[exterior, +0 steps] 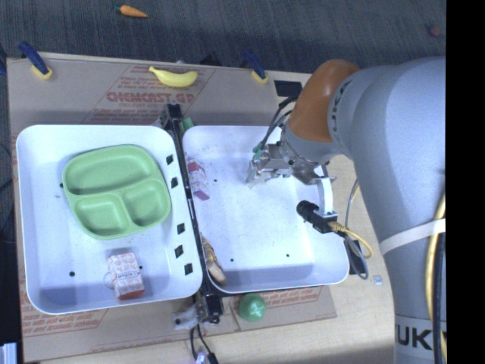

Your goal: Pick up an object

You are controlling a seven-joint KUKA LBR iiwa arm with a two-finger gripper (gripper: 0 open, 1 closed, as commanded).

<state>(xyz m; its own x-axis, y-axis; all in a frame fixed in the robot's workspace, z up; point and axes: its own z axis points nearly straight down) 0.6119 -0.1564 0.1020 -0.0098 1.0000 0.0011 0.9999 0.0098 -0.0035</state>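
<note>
1. Bins: two shallow white bins side by side on the bench; left bin [30, 203], right bin [258, 264].
2. Left bin contents, two items: one green divided tray [115, 189] with three compartments, in the upper half; one small red-and-white carton [125, 274] near the front wall.
3. Right bin contents, two items: one small red-and-white packet [197, 179] lying against the left wall; one tan, elongated object [213, 265] at the front left corner, too small to identify.
4. Outside the bins: one yellow banana [173, 76] on the cardboard behind them; one green ball [251, 307] on the cardboard in front of the right bin; one orange carrot-like object [133, 10] on the floor beyond the bench.
5. Clamps: two blue clamps on the far edge of the cardboard, one at the left corner [35, 61], one near the middle [255, 64].
6. Gripper [261, 169]: low over the upper middle of the right bin, reaching in from the right. Fingers too small and cluttered to judge; cannot tell whether spread or closed. Nothing visible between them.
7. Nearest object to the gripper: the packet, to its left, apart from it. The tan object lies well apart, toward the front.
8. Surface: printed brown cardboard sheet [129, 97] on a light wooden bench [356, 324]. Floor: dark grey carpet [227, 14].
</note>
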